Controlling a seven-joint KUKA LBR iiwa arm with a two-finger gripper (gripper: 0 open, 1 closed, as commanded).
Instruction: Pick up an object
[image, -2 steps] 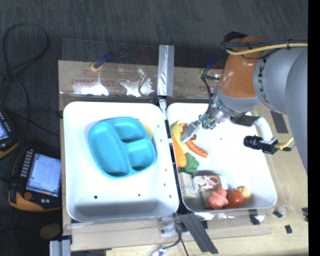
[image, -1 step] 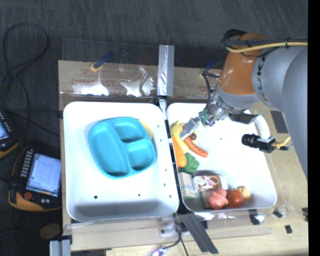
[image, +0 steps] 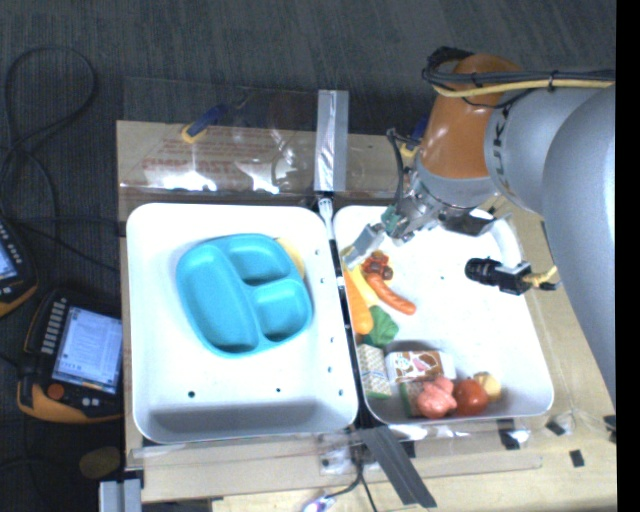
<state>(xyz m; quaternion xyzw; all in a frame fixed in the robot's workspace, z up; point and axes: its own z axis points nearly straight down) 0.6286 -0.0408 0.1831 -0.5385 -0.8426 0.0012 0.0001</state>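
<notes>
The grey arm (image: 560, 130) reaches in from the right, its orange band (image: 462, 125) above the wrist, which slants down-left over the right bin (image: 520, 300). The gripper (image: 362, 243) hangs near that bin's upper-left corner, just above the red toy (image: 377, 265) and sausage (image: 390, 295); whether its jaws grasp anything I cannot tell.

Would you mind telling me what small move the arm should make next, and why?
Probably lower the gripper slightly toward the red sausage-shaped toy just below it: it hovers at the right bin's upper-left corner, nothing visibly between its fingers.
</notes>
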